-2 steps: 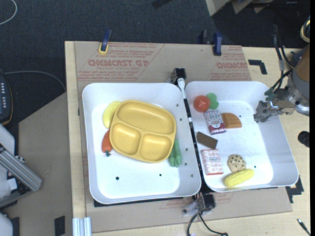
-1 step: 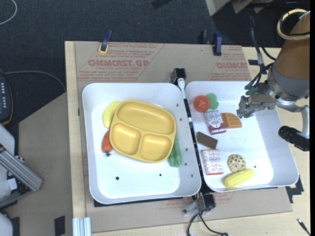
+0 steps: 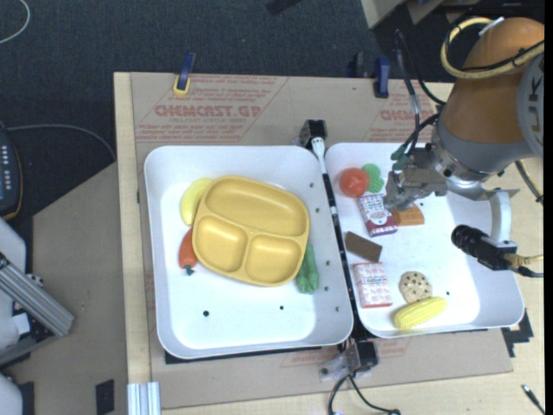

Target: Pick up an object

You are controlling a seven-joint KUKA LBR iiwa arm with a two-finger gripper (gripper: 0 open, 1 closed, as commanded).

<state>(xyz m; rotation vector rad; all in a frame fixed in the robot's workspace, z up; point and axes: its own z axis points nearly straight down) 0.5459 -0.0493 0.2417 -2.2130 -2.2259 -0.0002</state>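
My gripper (image 3: 404,195) hangs low over the upper middle of the right bin (image 3: 484,292), just right of a red-and-white packet (image 3: 376,214). An orange block (image 3: 412,218) lies directly below the gripper. A red tomato (image 3: 352,181) and a green item (image 3: 373,176) sit to its left near the bin's top edge. Further down lie a brown bar (image 3: 364,246), a second red-and-white packet (image 3: 371,284), a cookie (image 3: 415,284) and a yellow corn cob (image 3: 420,312). Nothing is visibly held.
The left bin (image 3: 173,258) holds a yellow divided tray (image 3: 250,230) lying over a banana (image 3: 194,199), a red-orange pepper (image 3: 187,252) and a green vegetable (image 3: 308,273). A black camera mount (image 3: 479,245) sticks out from the arm over the right bin.
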